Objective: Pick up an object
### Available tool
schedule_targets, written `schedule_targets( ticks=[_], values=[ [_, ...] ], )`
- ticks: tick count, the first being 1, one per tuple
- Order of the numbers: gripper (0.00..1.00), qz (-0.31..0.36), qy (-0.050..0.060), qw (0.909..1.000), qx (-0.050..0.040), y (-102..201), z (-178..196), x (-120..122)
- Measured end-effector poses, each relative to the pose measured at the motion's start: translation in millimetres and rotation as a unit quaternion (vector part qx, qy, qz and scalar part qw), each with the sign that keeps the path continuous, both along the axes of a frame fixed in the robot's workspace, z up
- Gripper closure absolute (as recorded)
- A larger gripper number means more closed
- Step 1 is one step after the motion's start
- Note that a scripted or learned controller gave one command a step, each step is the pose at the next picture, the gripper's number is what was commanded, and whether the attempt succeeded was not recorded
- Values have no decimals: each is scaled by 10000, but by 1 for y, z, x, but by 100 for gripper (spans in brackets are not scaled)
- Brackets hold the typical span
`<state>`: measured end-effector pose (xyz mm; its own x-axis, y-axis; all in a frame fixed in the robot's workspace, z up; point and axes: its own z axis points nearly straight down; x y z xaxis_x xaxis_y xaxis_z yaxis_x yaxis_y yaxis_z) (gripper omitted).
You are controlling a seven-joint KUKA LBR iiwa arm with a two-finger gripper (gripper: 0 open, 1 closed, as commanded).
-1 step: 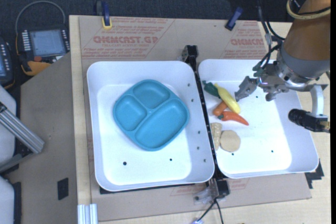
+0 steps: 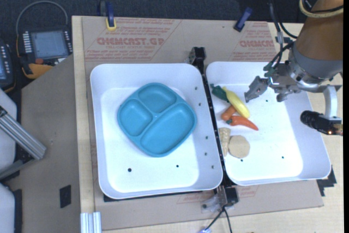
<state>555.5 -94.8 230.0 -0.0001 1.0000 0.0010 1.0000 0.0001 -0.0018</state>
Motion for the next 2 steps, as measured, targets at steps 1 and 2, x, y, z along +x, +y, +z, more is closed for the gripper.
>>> schedule_targets(
  ticks=[1, 2],
  values=[
    [0, -5, 26, 10000, 3, -2, -47, -9],
    [0, -1, 6, 10000, 0, 4, -90, -13]
  ],
)
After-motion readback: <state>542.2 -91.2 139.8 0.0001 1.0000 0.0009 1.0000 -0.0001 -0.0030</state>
